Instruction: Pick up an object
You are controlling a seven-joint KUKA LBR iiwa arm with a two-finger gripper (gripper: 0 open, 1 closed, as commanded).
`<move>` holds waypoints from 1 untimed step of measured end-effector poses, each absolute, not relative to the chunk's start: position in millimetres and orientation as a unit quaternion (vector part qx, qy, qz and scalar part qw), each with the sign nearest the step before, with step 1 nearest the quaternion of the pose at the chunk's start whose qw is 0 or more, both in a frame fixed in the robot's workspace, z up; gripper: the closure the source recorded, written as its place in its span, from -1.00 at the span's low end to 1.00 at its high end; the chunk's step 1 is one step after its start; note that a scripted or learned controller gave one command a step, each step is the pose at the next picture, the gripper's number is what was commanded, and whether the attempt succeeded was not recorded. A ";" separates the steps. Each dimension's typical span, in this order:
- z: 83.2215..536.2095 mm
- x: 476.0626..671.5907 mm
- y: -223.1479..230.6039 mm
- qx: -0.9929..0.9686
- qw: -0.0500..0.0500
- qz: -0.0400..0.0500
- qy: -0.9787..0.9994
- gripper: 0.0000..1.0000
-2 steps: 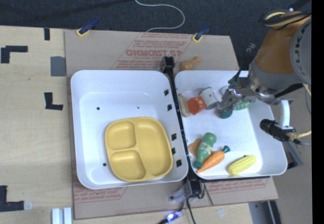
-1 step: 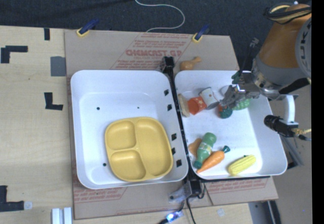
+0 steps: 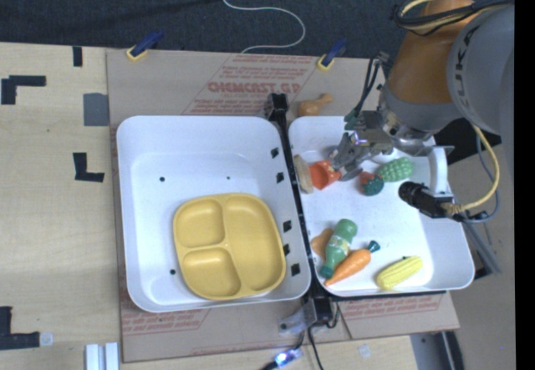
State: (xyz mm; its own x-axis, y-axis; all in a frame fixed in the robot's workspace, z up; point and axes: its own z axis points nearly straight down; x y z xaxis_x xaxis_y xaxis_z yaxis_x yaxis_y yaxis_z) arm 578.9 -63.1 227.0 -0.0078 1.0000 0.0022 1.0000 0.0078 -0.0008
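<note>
Right bin [image 3: 451,264] | gripper [image 3: 345,161] | red toy [image 3: 323,174] just left, touching unclear

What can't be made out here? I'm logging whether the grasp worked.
- Gripper: fingers blur together over the red toy; grasp unclear, camera view.
- Green toy: partly hidden by the wrist.
- Small toy behind the right bin: too small to identify.

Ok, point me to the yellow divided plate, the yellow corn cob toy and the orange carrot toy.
yellow divided plate [image 3: 227,245], camera view, centre where its dividers meet.
yellow corn cob toy [image 3: 399,271], camera view, middle of the cob.
orange carrot toy [image 3: 349,266], camera view, middle of its orange body.
</note>
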 end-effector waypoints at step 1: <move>219.5 593.1 -10.9 -0.706 0.001 0.001 -0.708 1.00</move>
State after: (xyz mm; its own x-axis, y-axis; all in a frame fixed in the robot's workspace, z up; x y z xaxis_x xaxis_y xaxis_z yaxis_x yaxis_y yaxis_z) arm 593.1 -10.9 219.5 -0.0023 1.0000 0.0000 1.0000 0.0023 -0.0019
